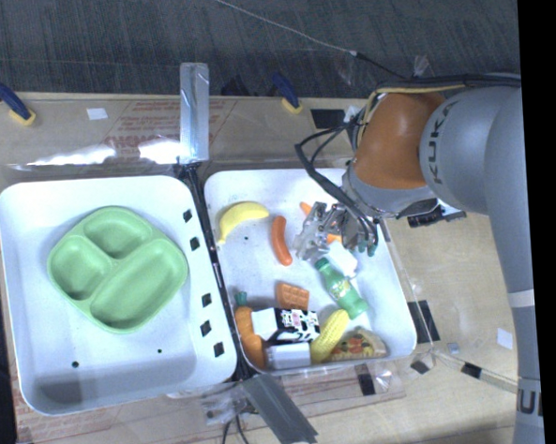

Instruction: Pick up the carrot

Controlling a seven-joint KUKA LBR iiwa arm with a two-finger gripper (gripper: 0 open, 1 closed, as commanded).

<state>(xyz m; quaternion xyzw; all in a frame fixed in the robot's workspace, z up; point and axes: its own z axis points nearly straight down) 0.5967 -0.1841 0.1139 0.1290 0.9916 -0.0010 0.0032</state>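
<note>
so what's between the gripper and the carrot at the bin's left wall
In the camera view, the orange cracker and a black-and-white carton lie between the gripper and the carrot.

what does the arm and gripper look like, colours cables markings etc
The arm is thick, rounded and grey, with an orange band above the wrist and dark KUKA lettering beside it. Black cables loop off the wrist. The gripper is a small cluster of silvery metal and dark parts.
</note>
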